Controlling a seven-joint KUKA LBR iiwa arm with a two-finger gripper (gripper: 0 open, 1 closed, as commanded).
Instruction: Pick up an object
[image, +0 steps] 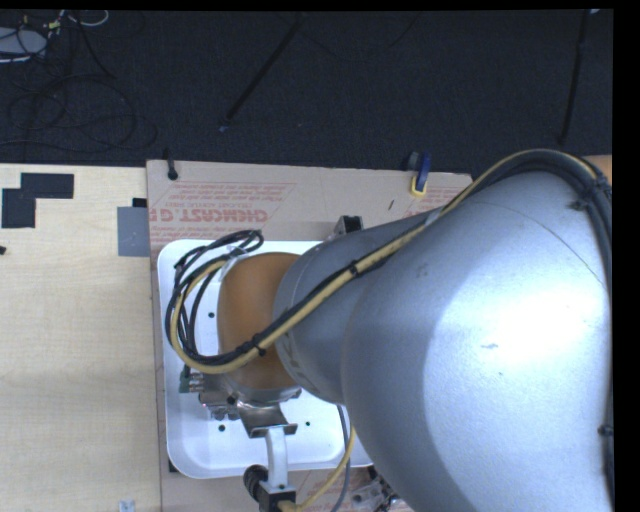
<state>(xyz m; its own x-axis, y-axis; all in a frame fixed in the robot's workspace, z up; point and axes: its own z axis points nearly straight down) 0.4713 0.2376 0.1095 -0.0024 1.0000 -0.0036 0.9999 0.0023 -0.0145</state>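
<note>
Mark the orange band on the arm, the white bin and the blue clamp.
orange band (250, 310), camera view, its lit left side.
white bin (205, 450), camera view, bare floor near the front left corner.
blue clamp (419, 172), camera view, its handle at the cardboard's back edge.

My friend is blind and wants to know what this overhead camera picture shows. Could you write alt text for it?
A big grey robot arm with an orange band reaches in from the right and covers most of a shallow white bin on a cardboard sheet. Black and yellow cables loop beside its wrist, over the bin. The bench is pale wood; the background is dark.
</note>
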